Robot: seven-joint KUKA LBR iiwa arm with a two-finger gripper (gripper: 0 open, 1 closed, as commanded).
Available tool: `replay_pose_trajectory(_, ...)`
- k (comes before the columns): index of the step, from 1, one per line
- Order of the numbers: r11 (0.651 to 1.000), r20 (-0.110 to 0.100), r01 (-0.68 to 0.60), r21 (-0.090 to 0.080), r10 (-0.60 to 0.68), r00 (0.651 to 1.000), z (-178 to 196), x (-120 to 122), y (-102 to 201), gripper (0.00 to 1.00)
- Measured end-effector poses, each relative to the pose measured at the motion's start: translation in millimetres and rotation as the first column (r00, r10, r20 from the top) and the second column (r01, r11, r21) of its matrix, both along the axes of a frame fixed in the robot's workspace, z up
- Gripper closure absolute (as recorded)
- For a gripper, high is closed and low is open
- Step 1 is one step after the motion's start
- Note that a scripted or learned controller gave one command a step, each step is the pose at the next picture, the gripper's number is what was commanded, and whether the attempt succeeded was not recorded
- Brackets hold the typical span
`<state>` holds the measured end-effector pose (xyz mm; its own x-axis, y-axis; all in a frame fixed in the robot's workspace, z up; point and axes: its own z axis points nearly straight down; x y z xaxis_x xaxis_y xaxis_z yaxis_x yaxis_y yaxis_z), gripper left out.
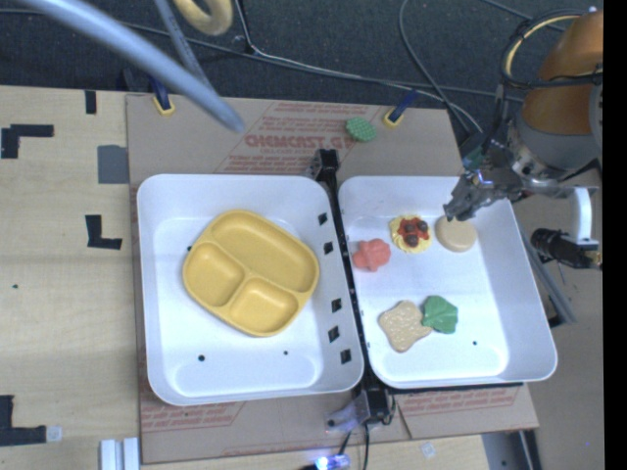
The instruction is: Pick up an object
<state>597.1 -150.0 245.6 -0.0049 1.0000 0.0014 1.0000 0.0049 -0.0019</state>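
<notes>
claw (460,207) sits low in the right bin (509,360), at the bin's 1 o'clock, its tip touching the beige round disc (457,235); cannot tell its state. pizza-like toy (410,232) just beside the disc at 9 o'clock. pink piece (371,254), toast shape (402,324), green leaf (440,314) lie apart. yellow divided plate (251,271) in left bin (167,360).

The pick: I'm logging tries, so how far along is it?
Done: the claw has reached the right bin and sits right above the tan disc. In hand: nothing visibly lifted; the disc lies on the bin floor. Left: grasp and raise it.
</notes>
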Motion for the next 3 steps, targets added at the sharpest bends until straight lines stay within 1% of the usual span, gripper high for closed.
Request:
replay_pose_trajectory(1,1.0,0.001,-0.001,0.0,0.001,1.0,6,-9,57,1.0)
replay_pose_trajectory(2,1.0,-0.001,0.0,0.0,0.0,1.0,2,-29,103,1.0)
replay_pose_trajectory(3,1.0,0.0,-0.002,0.0,0.002,1.0,4,-45,159,1.0)
